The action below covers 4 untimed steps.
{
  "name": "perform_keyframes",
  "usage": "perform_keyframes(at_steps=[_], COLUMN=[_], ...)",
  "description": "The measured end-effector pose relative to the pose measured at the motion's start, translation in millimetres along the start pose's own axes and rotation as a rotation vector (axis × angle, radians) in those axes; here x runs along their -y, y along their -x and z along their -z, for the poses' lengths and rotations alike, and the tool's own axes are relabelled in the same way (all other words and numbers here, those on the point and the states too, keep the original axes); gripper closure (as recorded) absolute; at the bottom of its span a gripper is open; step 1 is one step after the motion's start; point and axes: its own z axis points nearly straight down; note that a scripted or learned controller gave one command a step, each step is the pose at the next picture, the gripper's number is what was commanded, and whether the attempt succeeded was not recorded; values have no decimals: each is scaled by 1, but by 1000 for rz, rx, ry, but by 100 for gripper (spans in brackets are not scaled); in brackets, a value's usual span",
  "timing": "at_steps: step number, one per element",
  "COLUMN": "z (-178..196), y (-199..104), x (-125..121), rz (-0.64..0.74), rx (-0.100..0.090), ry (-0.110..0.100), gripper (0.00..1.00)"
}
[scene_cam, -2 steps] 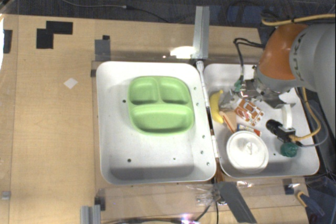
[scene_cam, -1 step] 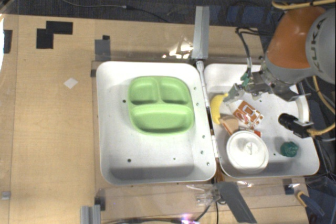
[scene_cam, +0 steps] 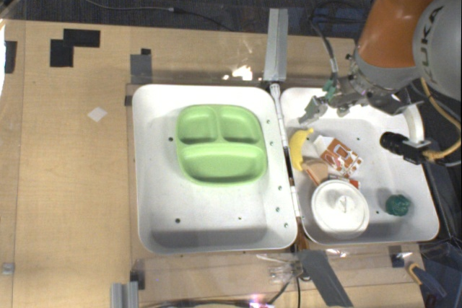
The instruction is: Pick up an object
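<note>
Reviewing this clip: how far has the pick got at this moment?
Early stage. Done: the arm has reached in, and the gripper hangs over the right bin's far left corner. In hand: nothing is seen between the jaws. Left: the whole grasp and lift; the banana, white bowl and green ball all lie in that bin.

Overhead slant on both bins [scene_cam: 216, 101]

Right bin [scene_cam: 426, 223] crowded: banana [scene_cam: 297, 148], snack packet [scene_cam: 341, 156], white bowl [scene_cam: 339, 207], green ball [scene_cam: 398, 205]; open floor only along its far right, left bin's edges around green tray [scene_cam: 219, 143]
</note>
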Motion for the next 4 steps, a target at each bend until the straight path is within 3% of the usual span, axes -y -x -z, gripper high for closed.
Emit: perform_keyframes(at_steps=[1,2,3,4], z=[-37,-37,-106,-114], y=[-40,11,27,42], x=[49,26,59,38], rz=[216,177,160,83], rx=[-1,1,19,20], ry=[-1,-1,35,41], gripper=[0,0,0,0])
